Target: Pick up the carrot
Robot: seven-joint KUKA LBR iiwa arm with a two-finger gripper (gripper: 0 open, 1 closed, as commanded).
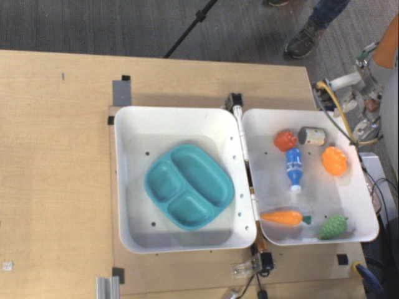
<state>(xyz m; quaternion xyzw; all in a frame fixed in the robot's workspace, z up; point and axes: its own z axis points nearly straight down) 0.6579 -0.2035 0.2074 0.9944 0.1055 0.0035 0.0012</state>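
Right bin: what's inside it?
The right bin holds the carrot near its front edge, a green bumpy toy, a blue bottle, a red fruit, an orange fruit and a small can. Nothing covers them.

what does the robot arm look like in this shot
At the right edge, the arm shows as a pale grey rounded casing with an orange band above it. Yellow and black cables trail beside it, among small metal fittings too blurred to identify.
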